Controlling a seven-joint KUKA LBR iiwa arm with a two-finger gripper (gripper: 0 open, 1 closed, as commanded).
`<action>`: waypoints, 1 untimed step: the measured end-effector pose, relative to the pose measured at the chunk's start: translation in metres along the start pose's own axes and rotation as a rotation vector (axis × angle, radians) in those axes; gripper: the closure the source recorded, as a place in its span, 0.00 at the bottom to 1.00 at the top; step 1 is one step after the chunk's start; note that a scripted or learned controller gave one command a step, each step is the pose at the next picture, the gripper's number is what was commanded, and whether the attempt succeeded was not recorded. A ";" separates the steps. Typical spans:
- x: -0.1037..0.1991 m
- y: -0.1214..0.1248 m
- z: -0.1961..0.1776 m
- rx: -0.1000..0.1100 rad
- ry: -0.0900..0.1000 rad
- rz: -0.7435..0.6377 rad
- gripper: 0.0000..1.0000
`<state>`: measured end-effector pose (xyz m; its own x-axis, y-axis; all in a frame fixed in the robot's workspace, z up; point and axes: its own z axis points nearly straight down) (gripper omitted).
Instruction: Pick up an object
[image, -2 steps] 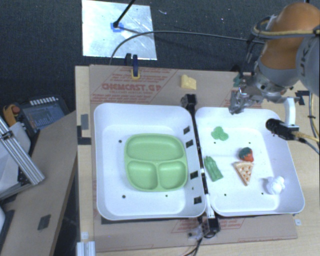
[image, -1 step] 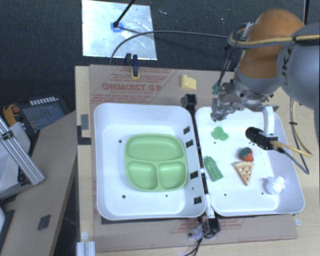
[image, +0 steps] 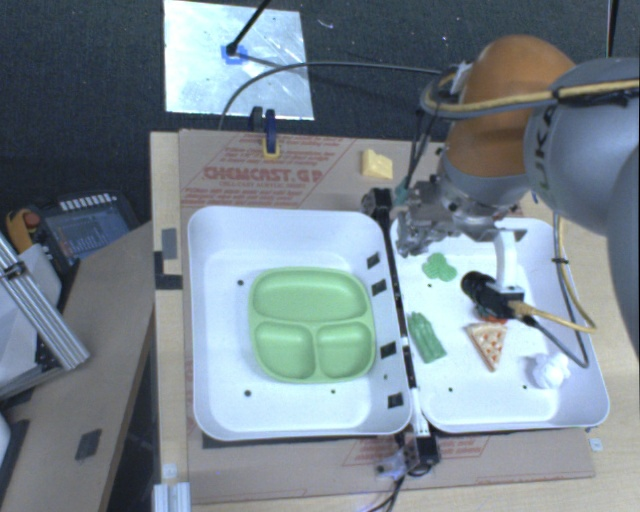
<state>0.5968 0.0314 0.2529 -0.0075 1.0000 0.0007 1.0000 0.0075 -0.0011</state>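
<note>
While the gripper (image: 418, 240) hangs over the right white bin's (image: 585, 400) upper-left corner, we judge the flat green leaf-shaped piece (image: 437, 267) nearest, just at five o'clock from it. Wrist hardware hides the gripper tip, so we cannot tell its state.

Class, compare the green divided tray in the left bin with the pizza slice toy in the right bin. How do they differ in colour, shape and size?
Colour: the divided tray is plain pale green; the pizza slice is orange with darker spots.
Shape: the tray is a rounded rectangle with three compartments; the slice is a flat triangle.
Size: the tray fills much of the left bin; the slice takes a small part of the right bin.
Both lie flat on a white bin floor.
</note>
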 end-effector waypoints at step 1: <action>0.055 -0.022 0.001 0.000 0.002 -0.002 1.00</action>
